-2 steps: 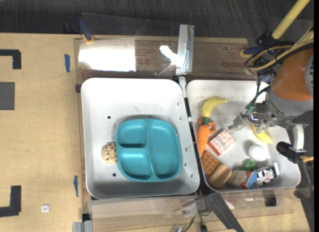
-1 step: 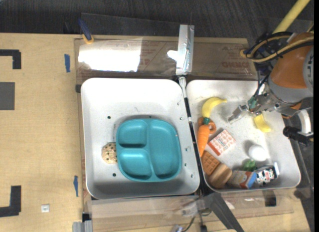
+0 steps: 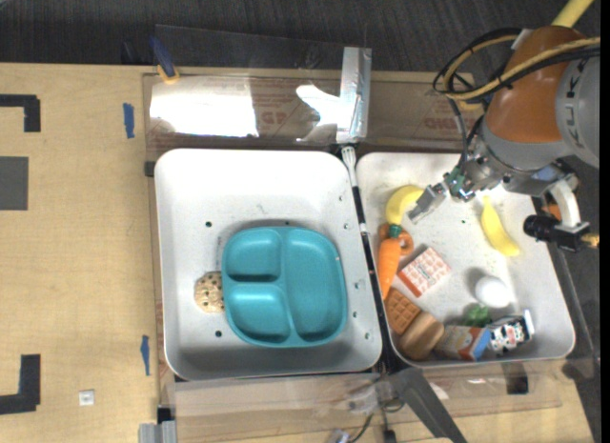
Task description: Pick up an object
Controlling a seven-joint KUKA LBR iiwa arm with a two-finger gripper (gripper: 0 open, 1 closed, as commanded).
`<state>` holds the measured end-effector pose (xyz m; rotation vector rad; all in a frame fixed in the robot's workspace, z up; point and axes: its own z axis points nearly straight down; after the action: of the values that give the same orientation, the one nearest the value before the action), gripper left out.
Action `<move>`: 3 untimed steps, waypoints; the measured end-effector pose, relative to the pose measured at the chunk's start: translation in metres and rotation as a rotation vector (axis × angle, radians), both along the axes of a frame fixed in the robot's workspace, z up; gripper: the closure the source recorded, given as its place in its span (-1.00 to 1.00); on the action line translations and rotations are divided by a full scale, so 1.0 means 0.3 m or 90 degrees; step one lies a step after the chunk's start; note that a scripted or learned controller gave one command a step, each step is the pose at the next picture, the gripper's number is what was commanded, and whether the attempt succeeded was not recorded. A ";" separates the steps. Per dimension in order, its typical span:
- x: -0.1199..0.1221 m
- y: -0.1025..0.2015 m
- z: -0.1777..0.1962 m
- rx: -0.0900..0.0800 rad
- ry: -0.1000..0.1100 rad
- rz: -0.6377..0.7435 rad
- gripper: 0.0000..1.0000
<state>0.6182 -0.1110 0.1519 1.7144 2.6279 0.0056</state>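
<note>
**Gripper low over right bin, nothing visibly held**

Gripper (image 3: 431, 199) reaches in over the right bin (image 3: 558, 332), tip just beside the yellow lemon (image 3: 401, 201); jaw state: cannot tell; banana (image 3: 498, 227) lies near, to its right; carrot (image 3: 389, 258), red-white box (image 3: 423, 271), white egg (image 3: 492, 291) lie below; left bin (image 3: 181, 179) holds teal divided plate (image 3: 283, 284), cookie (image 3: 208, 291) touching its left edge.

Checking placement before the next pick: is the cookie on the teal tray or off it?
Off it. The cookie lies on the left bin's white floor, tucked against the teal tray's left edge, not in any compartment.
</note>
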 end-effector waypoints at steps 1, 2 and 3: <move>-0.181 0.024 -0.218 -0.001 -0.001 -0.072 -1.00; 0.020 0.043 -0.220 -0.001 -0.001 -0.086 -1.00; -0.071 -0.097 -0.080 -0.001 0.002 -0.065 -1.00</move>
<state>0.5970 -0.1400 0.1280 1.8462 2.5382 0.0000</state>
